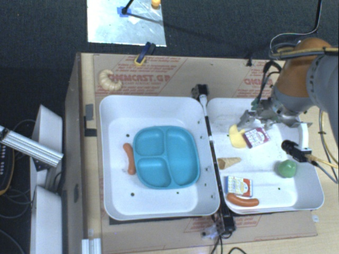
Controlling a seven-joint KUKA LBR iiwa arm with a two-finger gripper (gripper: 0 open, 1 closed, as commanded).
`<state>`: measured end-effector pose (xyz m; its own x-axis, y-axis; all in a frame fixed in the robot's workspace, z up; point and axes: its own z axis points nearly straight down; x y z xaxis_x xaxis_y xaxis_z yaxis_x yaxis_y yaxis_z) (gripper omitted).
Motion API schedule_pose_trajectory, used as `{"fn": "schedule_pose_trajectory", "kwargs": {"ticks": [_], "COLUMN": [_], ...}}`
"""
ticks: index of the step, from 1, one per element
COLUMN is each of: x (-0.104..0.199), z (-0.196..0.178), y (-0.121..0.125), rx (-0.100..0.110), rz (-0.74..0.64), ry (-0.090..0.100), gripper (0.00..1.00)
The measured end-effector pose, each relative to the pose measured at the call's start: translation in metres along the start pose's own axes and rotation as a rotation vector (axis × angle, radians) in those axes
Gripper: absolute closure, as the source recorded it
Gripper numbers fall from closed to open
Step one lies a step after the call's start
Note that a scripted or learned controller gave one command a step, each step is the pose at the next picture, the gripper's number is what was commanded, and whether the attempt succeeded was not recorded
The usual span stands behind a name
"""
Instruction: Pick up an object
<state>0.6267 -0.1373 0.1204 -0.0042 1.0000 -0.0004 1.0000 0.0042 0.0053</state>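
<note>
ROBOT ARM OVER A BIN OF TOY FOOD: A grey arm with an orange band reaches in from 3 o'clock. Its gripper sits low over the upper half of the right bin. From this slanted overhead angle, whether the gripper is open or closed cannot be told.

Just at the gripper's 6 o'clock, a red-and-white packet lies tilted on the bin floor. It touches a yellow piece at its 9 o'clock. A tan cone lies toward the packet's 7 o'clock, close to the bin's left wall, with its tip pointing to 9 o'clock. A green ball rests apart from the rest at the packet's 4 o'clock. At the cone's 6 o'clock sits a small carton printed in blue, red and yellow. Just below the carton, a red sausage lies along the bin's 6 o'clock wall.

In the left bin, a blue divided plate takes the centre. An orange sausage lies just beside the plate at its 9 o'clock, running from 12 to 6.

Both bins stand side by side on a cardboard-covered surface. A pale curled toy lies on the cardboard at the left bin's 11 o'clock. A blue-and-yellow clip sits at the surface's 12 o'clock edge. Past that edge, a silvery sheet lies on the dark floor, with a small yellow ball near its 1 o'clock corner.
</note>
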Motion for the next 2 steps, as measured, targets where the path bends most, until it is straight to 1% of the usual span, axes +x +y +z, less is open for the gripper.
{"fn": "schedule_pose_trajectory", "kwargs": {"ticks": [1, 2], "x": [0.0146, 0.0125], "z": [0.0303, 0.0295], "y": [-0.0042, -0.0115], "rx": [-0.007, -0.014], "rz": [0.002, 0.000], "ry": [-0.007, -0.005], "gripper": [0.00, 0.00]}}
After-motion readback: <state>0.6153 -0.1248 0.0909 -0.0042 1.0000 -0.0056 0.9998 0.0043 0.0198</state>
